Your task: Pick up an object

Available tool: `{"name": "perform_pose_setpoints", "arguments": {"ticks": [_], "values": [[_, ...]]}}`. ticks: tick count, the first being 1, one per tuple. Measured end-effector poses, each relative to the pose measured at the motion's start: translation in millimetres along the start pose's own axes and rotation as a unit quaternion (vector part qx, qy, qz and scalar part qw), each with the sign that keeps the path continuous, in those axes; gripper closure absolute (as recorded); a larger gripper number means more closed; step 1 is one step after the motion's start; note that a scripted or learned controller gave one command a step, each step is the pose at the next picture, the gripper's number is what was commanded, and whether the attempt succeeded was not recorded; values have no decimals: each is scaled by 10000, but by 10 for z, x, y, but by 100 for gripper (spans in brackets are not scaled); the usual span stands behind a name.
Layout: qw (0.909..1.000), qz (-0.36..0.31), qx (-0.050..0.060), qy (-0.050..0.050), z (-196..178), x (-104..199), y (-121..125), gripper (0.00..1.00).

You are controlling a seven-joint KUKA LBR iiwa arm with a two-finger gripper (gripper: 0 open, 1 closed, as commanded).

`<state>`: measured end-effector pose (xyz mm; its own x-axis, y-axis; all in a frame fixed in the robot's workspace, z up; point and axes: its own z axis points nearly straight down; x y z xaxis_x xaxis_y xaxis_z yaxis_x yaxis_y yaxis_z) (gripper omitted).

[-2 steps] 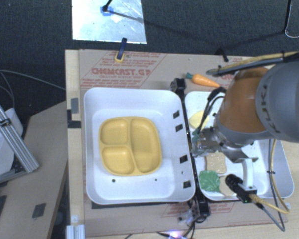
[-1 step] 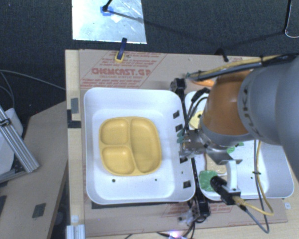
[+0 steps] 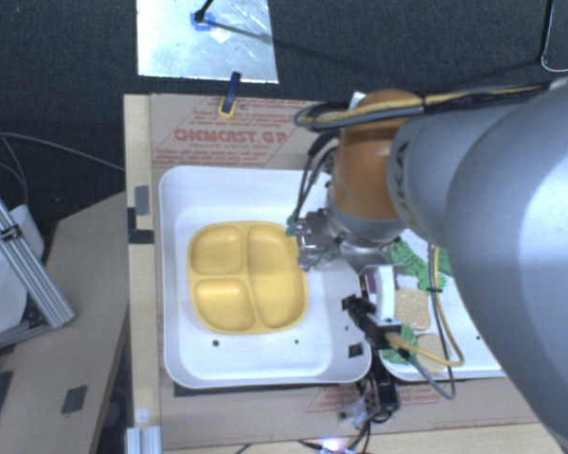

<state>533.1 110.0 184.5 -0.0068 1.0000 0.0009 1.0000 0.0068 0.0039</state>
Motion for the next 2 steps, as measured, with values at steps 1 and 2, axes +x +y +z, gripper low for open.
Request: {"name": "perform_pose_setpoints", "arguments": {"ticks": [1,2], "values": [[10000,-2,-49,25,-1557,-9,-460,100],[10000,-23,2,-2,-1578,-12,-448,100]]}}
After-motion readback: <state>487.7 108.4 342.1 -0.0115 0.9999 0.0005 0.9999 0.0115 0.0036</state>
